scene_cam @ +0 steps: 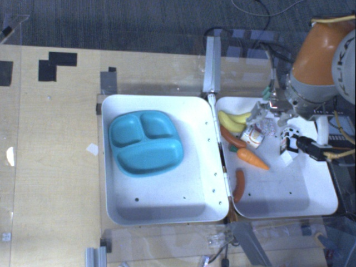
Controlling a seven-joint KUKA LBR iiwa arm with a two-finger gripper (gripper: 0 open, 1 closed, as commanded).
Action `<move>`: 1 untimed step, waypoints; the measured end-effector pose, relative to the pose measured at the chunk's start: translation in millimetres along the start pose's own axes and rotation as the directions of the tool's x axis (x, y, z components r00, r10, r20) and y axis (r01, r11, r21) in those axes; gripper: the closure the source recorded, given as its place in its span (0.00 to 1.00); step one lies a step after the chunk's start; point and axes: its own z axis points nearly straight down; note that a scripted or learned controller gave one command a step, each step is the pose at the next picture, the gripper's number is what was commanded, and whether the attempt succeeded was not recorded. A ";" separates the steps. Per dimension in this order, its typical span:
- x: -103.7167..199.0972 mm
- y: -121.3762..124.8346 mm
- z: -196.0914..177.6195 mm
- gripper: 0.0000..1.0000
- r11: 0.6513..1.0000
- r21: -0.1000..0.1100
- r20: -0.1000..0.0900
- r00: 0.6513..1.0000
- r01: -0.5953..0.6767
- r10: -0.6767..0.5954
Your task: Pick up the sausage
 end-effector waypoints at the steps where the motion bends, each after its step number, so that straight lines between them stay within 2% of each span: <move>1: -34.8 -49.5 94.1 0.00 0.999 -0.019 0.005 0.999 0.032 -0.032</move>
